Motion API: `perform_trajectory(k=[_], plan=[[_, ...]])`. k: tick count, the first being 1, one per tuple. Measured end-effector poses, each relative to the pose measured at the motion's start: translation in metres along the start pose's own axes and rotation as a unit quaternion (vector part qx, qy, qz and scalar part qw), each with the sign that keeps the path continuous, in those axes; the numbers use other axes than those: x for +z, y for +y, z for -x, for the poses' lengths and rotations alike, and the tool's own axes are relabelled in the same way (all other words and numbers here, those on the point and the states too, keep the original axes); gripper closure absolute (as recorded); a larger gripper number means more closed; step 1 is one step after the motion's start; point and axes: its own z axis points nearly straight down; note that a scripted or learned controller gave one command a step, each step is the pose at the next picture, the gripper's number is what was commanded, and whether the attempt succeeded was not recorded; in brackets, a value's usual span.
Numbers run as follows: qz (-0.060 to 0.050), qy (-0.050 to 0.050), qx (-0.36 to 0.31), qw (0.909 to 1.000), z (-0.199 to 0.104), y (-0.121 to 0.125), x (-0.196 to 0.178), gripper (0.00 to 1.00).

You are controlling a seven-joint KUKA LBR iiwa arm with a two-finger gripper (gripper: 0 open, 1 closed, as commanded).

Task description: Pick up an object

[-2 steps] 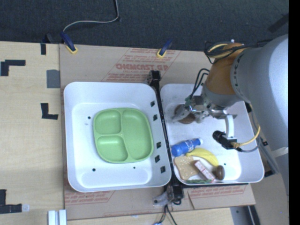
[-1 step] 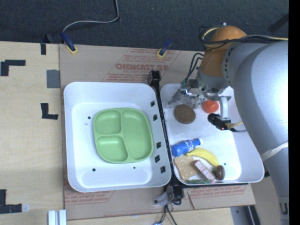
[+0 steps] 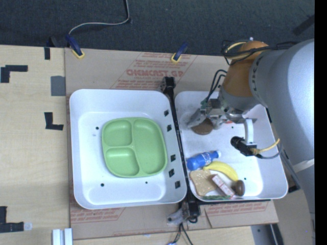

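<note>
Camera view, left to right: you've got pale wood bench [image 3: 30, 152] with black tape marks, then a brown cardboard sheet [image 3: 148, 70] printed in red, clipped at its far edge. Dark carpet [image 3: 153, 9] runs behind it, with a thin cable lying across. Left bin [image 3: 84, 103] holds a green divided plate [image 3: 135, 147], flat, near the middle. Right bin [image 3: 265, 175] holds a brown round object [image 3: 202, 128] up top with your gripper [image 3: 208, 117] right over it, touching or nearly so; can't tell if the fingers are spread or pinched. Nearer the front: blue bottle [image 3: 202, 160], banana [image 3: 225, 170], a toast-like piece [image 3: 203, 182], a small dark item [image 3: 238, 188], all clustered together.
</note>
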Motion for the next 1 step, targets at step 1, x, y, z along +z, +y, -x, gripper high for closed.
perform_trajectory(k=[1], plan=[[0.000,0.000,-0.001,1.0000,-0.0006,0.0002,-0.0097,1.00]])
